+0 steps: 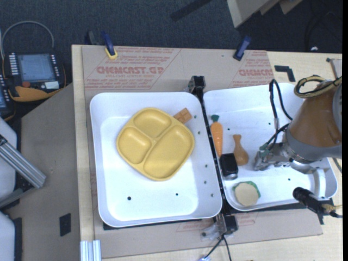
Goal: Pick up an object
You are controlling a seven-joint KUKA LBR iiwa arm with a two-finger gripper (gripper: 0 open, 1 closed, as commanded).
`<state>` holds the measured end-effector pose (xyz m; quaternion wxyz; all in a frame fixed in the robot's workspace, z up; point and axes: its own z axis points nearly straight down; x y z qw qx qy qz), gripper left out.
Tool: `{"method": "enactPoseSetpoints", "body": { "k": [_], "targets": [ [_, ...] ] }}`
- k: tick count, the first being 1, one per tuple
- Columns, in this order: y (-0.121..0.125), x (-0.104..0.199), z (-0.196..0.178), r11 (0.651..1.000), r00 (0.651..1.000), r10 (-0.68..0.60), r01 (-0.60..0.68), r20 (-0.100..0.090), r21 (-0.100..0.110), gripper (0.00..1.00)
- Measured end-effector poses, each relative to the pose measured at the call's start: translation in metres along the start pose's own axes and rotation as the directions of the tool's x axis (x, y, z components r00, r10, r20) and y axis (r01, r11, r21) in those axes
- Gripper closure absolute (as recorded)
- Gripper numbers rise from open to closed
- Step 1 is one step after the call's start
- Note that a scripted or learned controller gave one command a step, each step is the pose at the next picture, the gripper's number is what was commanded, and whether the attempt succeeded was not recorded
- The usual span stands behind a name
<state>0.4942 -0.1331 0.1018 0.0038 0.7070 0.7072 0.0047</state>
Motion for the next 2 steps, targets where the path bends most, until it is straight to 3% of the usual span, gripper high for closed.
{"method": "enactPoseSetpoints", "body": {
  "k": [2],
  "targets": [
    [0.002, 0.014, -0.096, 1.000, 1.000, -0.002, 0.002, 0.003, 0.006, 1.00]
  ]
}}
